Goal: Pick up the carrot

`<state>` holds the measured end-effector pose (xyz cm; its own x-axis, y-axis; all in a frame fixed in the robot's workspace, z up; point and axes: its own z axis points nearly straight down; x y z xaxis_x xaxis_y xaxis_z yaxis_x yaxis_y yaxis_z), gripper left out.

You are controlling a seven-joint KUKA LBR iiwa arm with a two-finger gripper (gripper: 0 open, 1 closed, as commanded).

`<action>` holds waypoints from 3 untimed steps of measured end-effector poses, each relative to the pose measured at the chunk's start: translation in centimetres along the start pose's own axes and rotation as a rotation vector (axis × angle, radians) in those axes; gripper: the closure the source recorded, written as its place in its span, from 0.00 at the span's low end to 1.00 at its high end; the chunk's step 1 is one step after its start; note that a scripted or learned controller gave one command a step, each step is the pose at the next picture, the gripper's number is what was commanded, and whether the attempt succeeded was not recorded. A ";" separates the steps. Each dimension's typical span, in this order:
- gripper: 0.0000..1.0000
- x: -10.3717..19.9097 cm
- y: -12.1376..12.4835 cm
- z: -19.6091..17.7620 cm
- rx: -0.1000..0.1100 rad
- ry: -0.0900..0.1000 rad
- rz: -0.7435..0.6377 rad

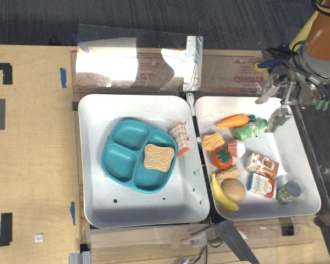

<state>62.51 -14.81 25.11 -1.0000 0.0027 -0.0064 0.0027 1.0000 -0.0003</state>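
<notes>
A pale wooden bench [33, 147] carries two shallow white bins side by side, with a sheet of clear plastic [137, 65] lying along their far edge and dark floor beyond it. The left bin [93, 202] holds a teal divided plate [118, 158] near its middle; a square cracker [158, 158] rests in the plate's right compartment, and a small red-and-white can [180, 138] lies tilted just beside the plate, close to the bin's right wall.

The right bin [308, 202] is crowded. The carrot [232, 120] lies on its side near the far edge of this bin, left of centre, its orange tip pointing toward the left wall and its green top touching a green toy vegetable [247, 130]. Below it sit a ridged tan piece [213, 141], a tomato [221, 158] and a small red-and-white item [236, 147]. Toward the near edge lie a banana [222, 193] — curved along the left wall — a round brown potato-like item [234, 190], two small cartons [262, 175] and a dark lidded tin [289, 191] in the near right corner.

The grey arm with its orange band [323, 37] comes in over the far right corner of the right bin. The gripper [279, 106] hangs above that corner, apart from the carrot, its two fingers spread — nothing sits between them.
</notes>
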 end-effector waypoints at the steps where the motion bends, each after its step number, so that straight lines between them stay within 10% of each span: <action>1: 0.00 -3.5 3.0 10.5 -0.004 0.013 0.064; 3: 0.00 -3.8 5.1 16.2 -0.001 0.000 0.096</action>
<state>66.46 -9.68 8.91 -0.9951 0.0988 -0.0065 0.0988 0.9951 0.0009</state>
